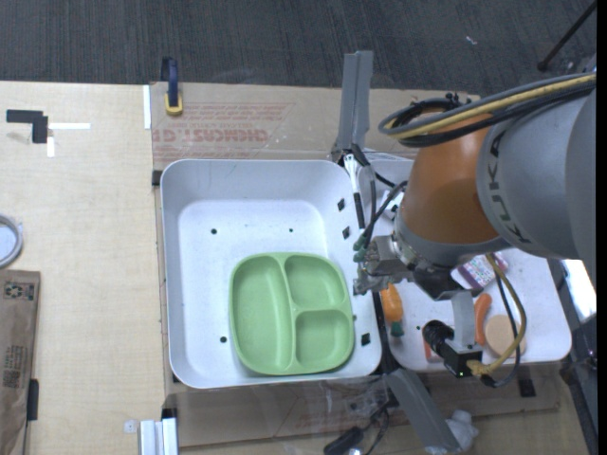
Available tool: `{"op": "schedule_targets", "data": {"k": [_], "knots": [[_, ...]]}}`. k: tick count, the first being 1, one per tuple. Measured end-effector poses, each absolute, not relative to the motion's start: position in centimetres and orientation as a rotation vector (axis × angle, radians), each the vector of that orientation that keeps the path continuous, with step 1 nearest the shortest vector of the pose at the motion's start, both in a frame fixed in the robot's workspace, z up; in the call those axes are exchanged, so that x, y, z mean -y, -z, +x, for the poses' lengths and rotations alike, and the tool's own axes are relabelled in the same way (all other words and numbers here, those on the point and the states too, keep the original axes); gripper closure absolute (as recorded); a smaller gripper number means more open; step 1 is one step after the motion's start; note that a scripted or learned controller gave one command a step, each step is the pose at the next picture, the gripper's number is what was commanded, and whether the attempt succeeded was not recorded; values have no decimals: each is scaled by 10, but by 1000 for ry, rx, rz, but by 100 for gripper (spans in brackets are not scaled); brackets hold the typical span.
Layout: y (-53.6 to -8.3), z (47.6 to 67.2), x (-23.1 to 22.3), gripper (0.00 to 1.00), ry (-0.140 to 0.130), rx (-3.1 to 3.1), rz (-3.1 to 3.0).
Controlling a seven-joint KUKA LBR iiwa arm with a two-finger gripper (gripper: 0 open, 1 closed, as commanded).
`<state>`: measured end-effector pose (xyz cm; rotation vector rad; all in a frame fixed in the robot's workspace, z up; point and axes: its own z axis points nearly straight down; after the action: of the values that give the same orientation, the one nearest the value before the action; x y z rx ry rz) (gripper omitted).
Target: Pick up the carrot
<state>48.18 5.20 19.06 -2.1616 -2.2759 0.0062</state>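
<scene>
In the left bin lies a green divided plate. At the near left corner of the right bin, just past the divider, the carrot rests beneath the arm's wrist. The gripper hangs above it; its state cannot be told.

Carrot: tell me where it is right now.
In the camera view, the carrot lies in the right bin, by its left wall, just under the arm's wrist.

A robotics lab: a grey-and-orange arm over white bins on a taped cardboard bench, cables trailing.
</scene>
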Motion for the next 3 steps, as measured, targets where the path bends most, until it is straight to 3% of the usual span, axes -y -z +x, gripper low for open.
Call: {"op": "schedule_targets", "data": {"k": [1,2,3], "knots": [[-191,528,20,100,-3,2517,-1879],[-199,529,21,100,-5,2514,-1883],[-190,477,-49,100,-6,2439,-1977]]}}
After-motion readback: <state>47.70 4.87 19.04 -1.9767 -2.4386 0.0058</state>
